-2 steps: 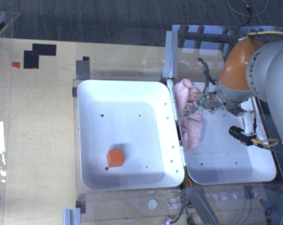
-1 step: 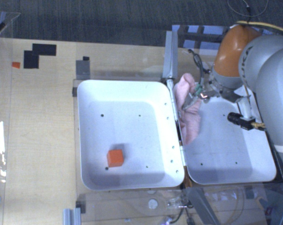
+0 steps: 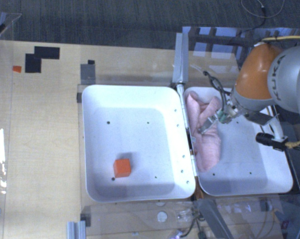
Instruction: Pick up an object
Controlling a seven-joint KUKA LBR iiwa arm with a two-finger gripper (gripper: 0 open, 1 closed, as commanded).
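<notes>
A crumpled pink cloth (image 3: 205, 136) lies along the left side of the right bin (image 3: 259, 180). My gripper (image 3: 207, 127) reaches in from the right and sits down on the cloth's upper middle, its tips pressed among the folds. A small orange cube (image 3: 122, 168) rests in the lower left part of the left bin (image 3: 105, 103), far from the gripper. The grey arm with its orange band (image 3: 254, 78) hangs over the right bin's upper right.
A metal divider (image 3: 187, 133) separates the two bins. Black cables (image 3: 274, 142) trail over the right bin's right side. Black marks (image 3: 39, 58) and a small orange marker (image 3: 17, 69) lie on the wooden bench at upper left.
</notes>
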